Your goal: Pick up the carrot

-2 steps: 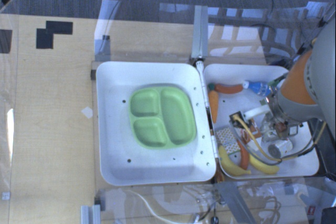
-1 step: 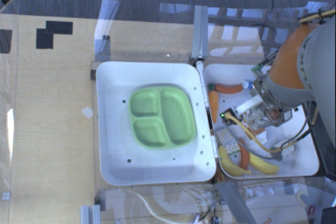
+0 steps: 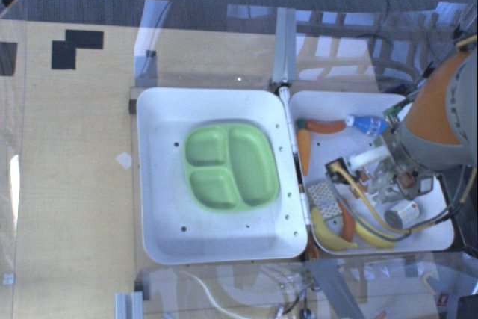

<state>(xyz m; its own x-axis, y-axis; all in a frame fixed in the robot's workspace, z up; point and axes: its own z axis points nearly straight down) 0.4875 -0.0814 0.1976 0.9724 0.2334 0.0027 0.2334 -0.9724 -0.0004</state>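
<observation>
Camera view puts the claw [image 3: 373, 181] low in the middle of the right bin [image 3: 441, 239], under the grey and orange arm [image 3: 441, 116] that comes in from the right. From up here the wrist hardware crowds the tip, so I cannot tell how far the claw is open or whether it has anything.

The carrot [image 3: 303, 151] is not under it. It lies well to the claw's left, lengthwise along the bin's left wall and right against it or nearly so, with its thin end toward the near side. Just beyond its far end a reddish sausage [image 3: 324, 126] lies crosswise, and a small blue and white bottle [image 3: 366, 123] is next to that. Nearer the front a checked card [image 3: 323, 195], a red pepper [image 3: 345, 219] and a banana [image 3: 328, 229] are bunched together. The left bin [image 3: 149, 160] holds a green divided plate [image 3: 228, 164] and plays no part.

To my eye the reach is not lined up. Doing it well would mean bringing the claw left until it is over the carrot's thicker middle and closing across its width, not its length. The wall is the awkward part: there looks to be little room on that side, so a jaw could catch the rim or push the carrot along. The sausage is close and similar in colour, so it is an easy wrong pick.
</observation>
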